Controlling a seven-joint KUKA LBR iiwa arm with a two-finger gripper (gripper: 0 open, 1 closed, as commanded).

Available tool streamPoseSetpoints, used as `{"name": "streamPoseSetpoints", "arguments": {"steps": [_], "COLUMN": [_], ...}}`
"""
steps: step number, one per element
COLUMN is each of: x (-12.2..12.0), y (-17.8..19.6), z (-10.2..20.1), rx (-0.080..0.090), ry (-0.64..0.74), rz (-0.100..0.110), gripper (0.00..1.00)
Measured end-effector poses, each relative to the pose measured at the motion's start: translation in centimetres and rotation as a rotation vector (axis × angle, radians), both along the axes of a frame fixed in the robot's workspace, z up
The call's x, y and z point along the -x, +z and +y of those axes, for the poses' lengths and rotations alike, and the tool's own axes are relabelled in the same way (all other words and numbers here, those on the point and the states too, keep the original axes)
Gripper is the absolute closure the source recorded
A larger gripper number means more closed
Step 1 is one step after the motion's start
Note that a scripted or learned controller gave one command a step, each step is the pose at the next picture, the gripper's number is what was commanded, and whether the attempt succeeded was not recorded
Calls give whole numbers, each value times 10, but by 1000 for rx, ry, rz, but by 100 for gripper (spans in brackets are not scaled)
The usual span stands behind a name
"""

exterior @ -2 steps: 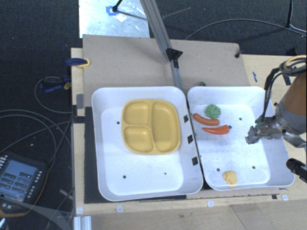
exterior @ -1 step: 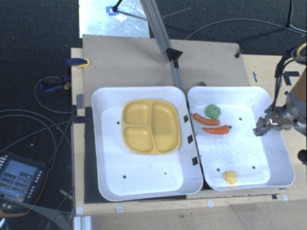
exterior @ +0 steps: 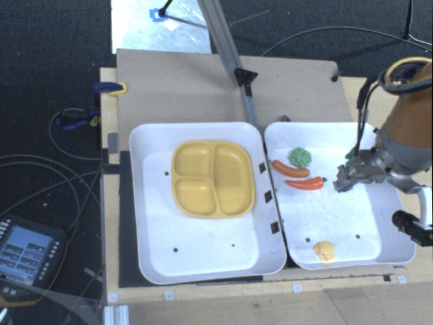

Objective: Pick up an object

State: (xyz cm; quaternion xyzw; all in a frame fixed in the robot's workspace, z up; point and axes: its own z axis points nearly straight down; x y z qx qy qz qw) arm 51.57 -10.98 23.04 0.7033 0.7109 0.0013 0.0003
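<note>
**Over the right bin, beside the chilli**

My gripper (exterior: 344, 179) hangs over the right bin (exterior: 379, 249), toward its far half, and my arm (exterior: 409, 120) comes in from the right with its orange band above the wrist. From this slant I cannot tell whether my fingers stand apart or together; the dark metal of the hand blurs into one shape. Nothing shows between them.

Just to the left of my hand lies a red chilli (exterior: 305, 183), its green stem end pointing at me, near but apart from the fingertips as far as I can judge. Beside it, a little farther back and to the left, lies an orange sausage (exterior: 290, 169), roughly parallel to the chilli. A green broccoli floret (exterior: 300, 157) sits just behind the sausage, close to it or touching. A small yellow piece of food (exterior: 325, 250) rests near the front edge of the same bin, well apart from the others.

The left bin (exterior: 155, 249) holds a yellow divided plate (exterior: 214, 179) with three compartments, lying flat toward the back of the bin. The two bins stand side by side on the bench (exterior: 291, 80).
</note>
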Motion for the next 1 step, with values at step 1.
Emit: {"name": "streamPoseSetpoints", "arguments": {"steps": [1], "x": [-5], "y": [8], "z": [58], "rx": [-1], "ry": [2], "rz": [-1], "gripper": [100]}}
